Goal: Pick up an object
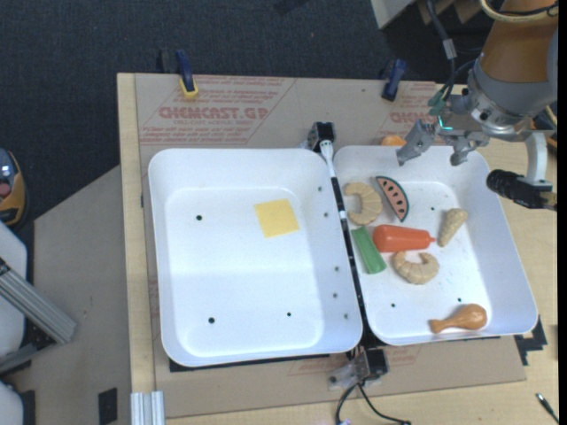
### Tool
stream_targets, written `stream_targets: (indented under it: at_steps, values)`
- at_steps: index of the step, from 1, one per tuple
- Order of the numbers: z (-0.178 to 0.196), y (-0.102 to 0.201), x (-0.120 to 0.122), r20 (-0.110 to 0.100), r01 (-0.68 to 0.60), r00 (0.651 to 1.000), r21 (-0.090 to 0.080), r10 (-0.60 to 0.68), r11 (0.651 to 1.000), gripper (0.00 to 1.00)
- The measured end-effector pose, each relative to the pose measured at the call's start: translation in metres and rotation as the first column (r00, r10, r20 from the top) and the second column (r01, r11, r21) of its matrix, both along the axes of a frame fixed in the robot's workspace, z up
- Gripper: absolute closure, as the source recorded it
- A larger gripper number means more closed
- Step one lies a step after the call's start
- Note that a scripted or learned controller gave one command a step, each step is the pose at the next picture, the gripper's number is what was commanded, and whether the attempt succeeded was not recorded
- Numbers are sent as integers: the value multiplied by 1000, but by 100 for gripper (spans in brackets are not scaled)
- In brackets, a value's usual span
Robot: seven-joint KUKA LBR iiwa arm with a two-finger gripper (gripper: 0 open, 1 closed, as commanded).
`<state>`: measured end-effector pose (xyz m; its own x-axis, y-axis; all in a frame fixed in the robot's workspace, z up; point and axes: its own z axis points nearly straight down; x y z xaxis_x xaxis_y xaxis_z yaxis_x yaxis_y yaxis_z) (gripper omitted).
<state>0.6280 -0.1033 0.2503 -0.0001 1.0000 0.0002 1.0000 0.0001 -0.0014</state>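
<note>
In the camera view, nearest the lens is the drumstick (pixel 460 318), lying alone near the front right corner of the right bin (pixel 509 264). Behind it, toward the bin's left wall, sit a curled shrimp-like piece (pixel 415 266), an orange carrot (pixel 403 236) and a green stick (pixel 367 250), the three packed close together, with a tan croissant (pixel 362 202) and a watermelon slice (pixel 392 197) just beyond them. A pale tan piece (pixel 451 226) lies apart, near the right wall. The left bin (pixel 168 264) carries one flat yellow square (pixel 276 218) near its back right part.

The gripper (pixel 438 143) hangs over the back edge of the right bin, its two fingers spread apart with nothing between them, not yet down among the toys.

No object is picked yet. A good try would probably choose a piece with free space on both sides: the pale tan piece or the drumstick. The crowded cluster risks a finger landing on a neighbour. Straddle the narrow width, descend fully, then close.
</note>
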Motion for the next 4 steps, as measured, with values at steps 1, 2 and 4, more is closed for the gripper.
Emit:
stream_targets:
  at_steps: [1, 2, 4]
  values:
    - [-147, -33, -44, -15, 5, 1000, 2, -5, 1000, 0]
    - [-167, 10, -10, 3, -4, 1000, -1, 4, 1000, 0]
    - [-156, -7, 36, -12, -2, 1000, -1, 2, 1000, 100]
